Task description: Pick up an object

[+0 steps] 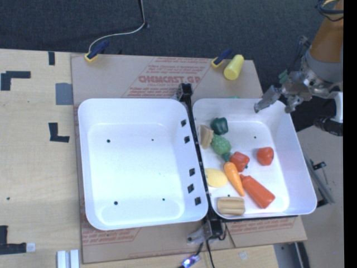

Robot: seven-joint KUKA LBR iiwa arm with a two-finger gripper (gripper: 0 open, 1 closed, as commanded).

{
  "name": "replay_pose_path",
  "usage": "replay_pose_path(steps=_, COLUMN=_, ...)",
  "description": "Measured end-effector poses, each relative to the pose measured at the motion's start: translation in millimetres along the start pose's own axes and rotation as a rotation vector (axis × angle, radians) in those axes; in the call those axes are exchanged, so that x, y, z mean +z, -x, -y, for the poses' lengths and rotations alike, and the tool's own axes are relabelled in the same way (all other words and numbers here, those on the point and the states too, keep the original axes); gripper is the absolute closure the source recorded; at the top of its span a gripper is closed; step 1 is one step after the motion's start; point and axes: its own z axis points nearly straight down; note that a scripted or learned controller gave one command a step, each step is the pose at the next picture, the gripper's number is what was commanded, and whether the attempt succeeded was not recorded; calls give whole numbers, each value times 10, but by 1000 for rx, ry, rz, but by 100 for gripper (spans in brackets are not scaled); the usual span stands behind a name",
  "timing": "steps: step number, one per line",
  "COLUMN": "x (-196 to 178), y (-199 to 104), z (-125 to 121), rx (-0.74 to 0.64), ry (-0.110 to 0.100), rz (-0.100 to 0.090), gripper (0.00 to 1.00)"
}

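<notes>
The right bin (295, 149) holds several toy foods: a dark green pepper (219, 125), a green broccoli (221, 145), a tan wedge (206, 137), a small red piece (240, 161), a red tomato (265, 156), an orange carrot (234, 179), a yellow lemon (215, 177), a long red-orange piece (258, 191) and a tan roll (230, 206). My gripper (275, 105) hangs over the bin's far right corner. It is open with nothing between its fingers, and it stands well apart from every item.
The left bin (89, 149) lies beside the right one, with black clips (192, 172) along the shared wall. A yellow cylinder (233, 66) rests on the cardboard beyond the bins. A cable with a blue-yellow clamp (96, 50) lies at the far left.
</notes>
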Motion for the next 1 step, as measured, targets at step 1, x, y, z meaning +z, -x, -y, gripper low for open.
replay_pose_path(steps=1, x=510, y=-1425, z=-36, rx=-9, ry=-4, rz=-3, gripper=0)
